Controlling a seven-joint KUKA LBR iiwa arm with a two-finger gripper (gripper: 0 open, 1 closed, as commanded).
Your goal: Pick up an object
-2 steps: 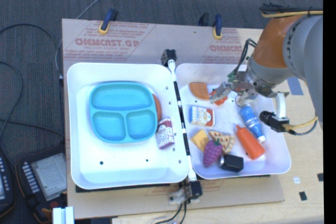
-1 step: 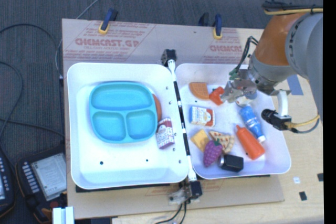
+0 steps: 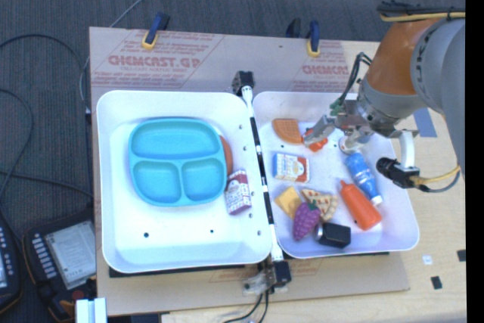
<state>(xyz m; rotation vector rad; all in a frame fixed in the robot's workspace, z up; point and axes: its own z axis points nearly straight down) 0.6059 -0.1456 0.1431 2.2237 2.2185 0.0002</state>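
Observation:
The right bin (image 3: 393,238) holds several toys. At its back are an orange bread-like piece (image 3: 287,130) and a small red piece (image 3: 316,137). A white carton (image 3: 291,166) lies in the middle, with a blue bottle (image 3: 361,176) and an orange bottle (image 3: 360,206) to its right. Along the front are a yellow block (image 3: 287,200), a pizza slice (image 3: 321,202), purple grapes (image 3: 305,219) and a black object (image 3: 333,234). My gripper (image 3: 338,130) hangs low over the back of this bin, right beside the red piece and just above the blue bottle's cap.
The left bin (image 3: 113,238) carries a blue divided plate (image 3: 178,161), with a red-and-white can (image 3: 238,193) lying at its right and an orange item (image 3: 228,153) tucked against the plate's edge. The ridge between the bins (image 3: 261,163) runs front to back. Yellow clamps (image 3: 312,41) hold the board's far edge.

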